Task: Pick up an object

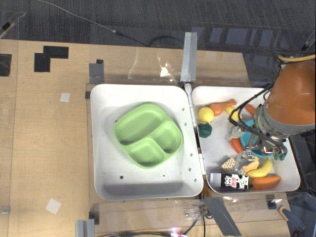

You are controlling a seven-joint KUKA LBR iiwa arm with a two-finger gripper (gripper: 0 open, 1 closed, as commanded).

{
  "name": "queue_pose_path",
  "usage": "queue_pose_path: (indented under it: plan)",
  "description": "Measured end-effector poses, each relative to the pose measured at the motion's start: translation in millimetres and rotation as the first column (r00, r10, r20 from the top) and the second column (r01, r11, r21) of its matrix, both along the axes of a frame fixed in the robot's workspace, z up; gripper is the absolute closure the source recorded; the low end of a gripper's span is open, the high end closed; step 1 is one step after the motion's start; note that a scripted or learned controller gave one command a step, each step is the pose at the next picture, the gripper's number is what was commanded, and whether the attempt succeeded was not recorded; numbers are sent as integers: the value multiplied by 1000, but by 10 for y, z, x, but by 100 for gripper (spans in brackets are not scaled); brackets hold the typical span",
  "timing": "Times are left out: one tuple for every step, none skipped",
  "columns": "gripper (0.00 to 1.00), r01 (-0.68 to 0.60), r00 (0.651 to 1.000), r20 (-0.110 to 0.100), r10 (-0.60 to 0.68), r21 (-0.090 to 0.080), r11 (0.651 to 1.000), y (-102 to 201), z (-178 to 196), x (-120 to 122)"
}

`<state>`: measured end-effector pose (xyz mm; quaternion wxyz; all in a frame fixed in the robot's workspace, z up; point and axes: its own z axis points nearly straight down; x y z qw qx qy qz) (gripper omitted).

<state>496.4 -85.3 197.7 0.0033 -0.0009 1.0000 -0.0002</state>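
My gripper (248, 156) is low over the right bin (212, 152), near its front right. Directly around it lie a yellow banana (261, 168), a small tan patterned piece (228, 163) and a red-orange item (237, 144). The wrist and cables hide what lies straight beneath it. Further back in the bin are a yellow lemon (205, 114), an orange carrot (222, 105) and a small dark green object (204, 130). At the front edge lie a black-and-white box (233, 181) and an orange oblong item (265, 181).
The left bin (106, 177) holds a green divided plate (148, 135) in its middle. A grey metal post (188, 58) stands behind the wall between the bins. The arm's orange band (296, 95) hangs over the right bin's back right corner.
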Motion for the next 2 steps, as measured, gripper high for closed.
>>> queue_pose_path:
  plan:
    - [0,-67,997,26,67,-7,998,-229,-868,50]
    - [0,-102,994,28,102,-6,995,-569,-1004,145]
